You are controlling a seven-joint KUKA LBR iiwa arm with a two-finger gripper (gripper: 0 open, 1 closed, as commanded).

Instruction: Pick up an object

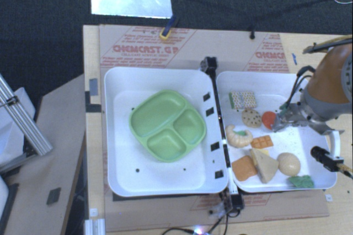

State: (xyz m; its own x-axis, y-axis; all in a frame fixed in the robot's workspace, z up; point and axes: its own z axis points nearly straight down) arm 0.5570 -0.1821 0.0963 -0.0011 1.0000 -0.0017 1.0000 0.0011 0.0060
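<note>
Right bin (309, 187) serving as landmark. Nearest, along its front wall: green leafy piece (300, 181), round beige ball (288, 164), pale cheese wedge (265, 165) overlapping orange slab (244, 167). Mid-bin: waffle piece (262, 142), shrimp-like piece (239, 137), cookie (251, 117), red tomato (268, 119). Gripper (279, 120) hovering just beside tomato; opening not discernible. Farthest: speckled cracker (243, 100). Green divided tray (167, 125) lying in left bin (118, 90).

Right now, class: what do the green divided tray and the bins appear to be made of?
Green tray: probably moulded plastic, matte; uniform pale green with smooth rounded compartment ridges. Left bin and right bin: likely thin plastic, slightly glossy; plain white with rounded corners and soft highlights.
</note>
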